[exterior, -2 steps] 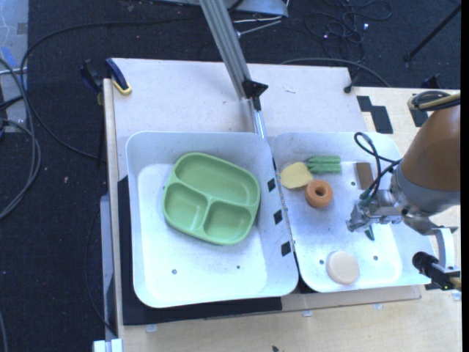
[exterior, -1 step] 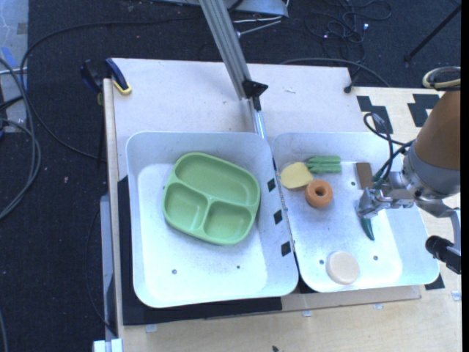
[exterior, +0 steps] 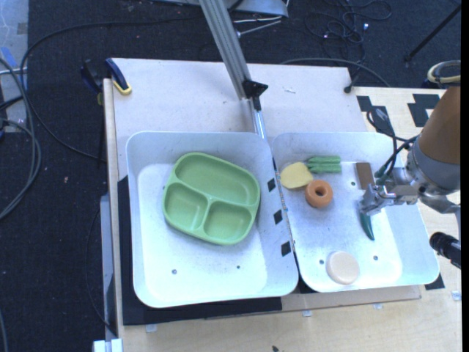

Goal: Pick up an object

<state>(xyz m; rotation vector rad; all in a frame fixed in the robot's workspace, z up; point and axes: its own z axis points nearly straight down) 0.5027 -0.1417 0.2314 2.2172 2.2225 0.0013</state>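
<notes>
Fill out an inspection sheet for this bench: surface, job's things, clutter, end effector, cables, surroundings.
Surface: wooden bench bearing left bin and right bin, side by side.
Job's things: in the right bin, a yellow piece, green ridged piece, orange ring, cream disc, teal piece, brown block.
Clutter: green divided plate in the left bin.
End effector: low over the right bin, by the teal piece; grip cannot be judged.
Cables: black cables on the dark floor.
Surroundings: a metal pole slanting over the bench.
</notes>
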